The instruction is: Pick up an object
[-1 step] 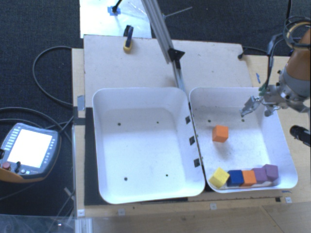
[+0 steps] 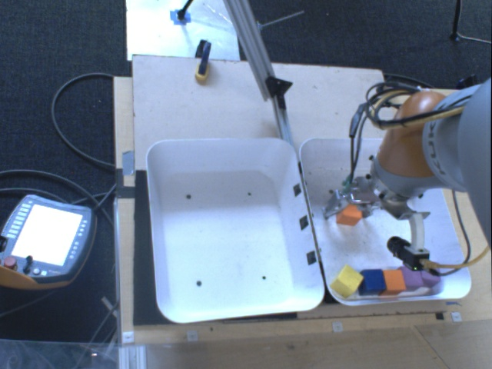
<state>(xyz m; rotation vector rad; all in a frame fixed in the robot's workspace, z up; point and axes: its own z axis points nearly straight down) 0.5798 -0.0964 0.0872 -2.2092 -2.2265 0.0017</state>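
orange shows between the fingers of the gripper (image 2: 351,206), which looks closed narrowly around a small orange block (image 2: 349,216) near the middle of the right bin (image 2: 323,156), so i'd judge the grasp made and the lift out still to come, though i can't tell if the block is clear of the bin floor. the block is near-cubic with no clear long axis, sitting slightly turned, while yellow, blue, orange and purple blocks (image 2: 382,280) line the bin's near wall, well apart.

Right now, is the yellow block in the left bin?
No, the yellow block lies in the right bin, at its near edge beside the blue block.
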